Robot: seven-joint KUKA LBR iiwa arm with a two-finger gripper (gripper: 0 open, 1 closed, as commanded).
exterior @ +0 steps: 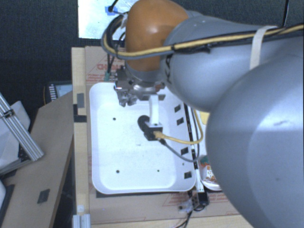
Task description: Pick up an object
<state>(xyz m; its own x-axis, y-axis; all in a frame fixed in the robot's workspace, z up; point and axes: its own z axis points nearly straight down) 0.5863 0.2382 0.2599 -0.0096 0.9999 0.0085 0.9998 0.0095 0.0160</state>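
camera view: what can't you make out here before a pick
right bin: nearly all hidden under the arm; its contents cannot be told.
gripper: small, blurred and shadowed beneath the orange band; whether it holds anything is unclear.
left bin: far rim partly hidden behind the arm.
dark specks on its floor: too small to identify.

The white bin (pixel 118 175) is showing smooth, slightly glossy plastic, the orange band (pixel 152 23) at upper centre is gleaming, the grey arm (pixel 266 127) is looking satin-smooth, the tool (pixel 126 99) dull metal, and the table (pixel 57 141) matt brown board.
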